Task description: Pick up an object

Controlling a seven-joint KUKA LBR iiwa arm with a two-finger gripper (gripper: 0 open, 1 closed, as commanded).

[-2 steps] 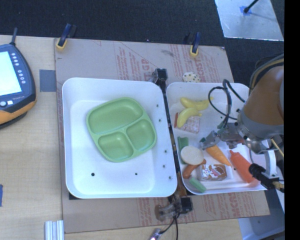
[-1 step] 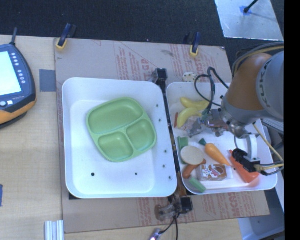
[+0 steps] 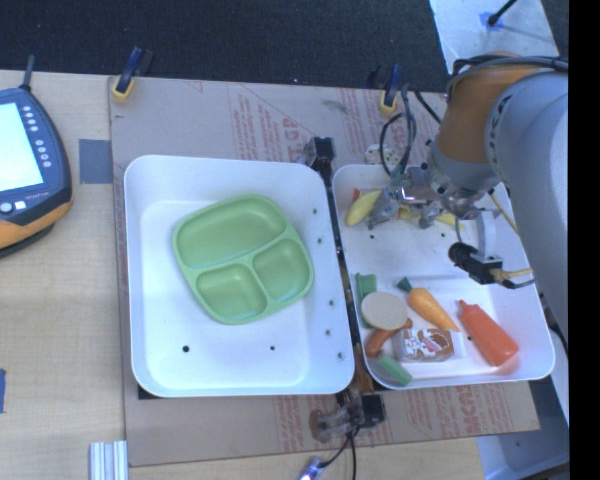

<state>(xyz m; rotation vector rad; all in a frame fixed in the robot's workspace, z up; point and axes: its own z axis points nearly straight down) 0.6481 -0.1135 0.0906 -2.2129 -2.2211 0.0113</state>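
At the near end of the right bin (image 3: pixel 540 363), a small heap of play food is lying together: an orange bottle-shaped piece (image 3: pixel 488 335), a carrot (image 3: pixel 432 308) just left of it, a printed packet (image 3: pixel 425 345) below the carrot, and a pale round disc (image 3: pixel 384 311) resting over a green piece and a brownish sausage shape at the bin's left wall. Beside it, the left bin (image 3: pixel 155 358) is carrying a green divided plate (image 3: pixel 243 257), sitting roughly in its middle. Farther back in the right bin, a yellow banana (image 3: pixel 363 207) is lying near the left wall, and the gripper (image 3: pixel 412 200) is hanging low just to its right, close to the bin floor; whether it is open or closed cannot be told, and nothing is visibly held. Beyond, on the tabletop (image 3: pixel 50 318) at the far left, a control pendant (image 3: pixel 18 173) is resting.
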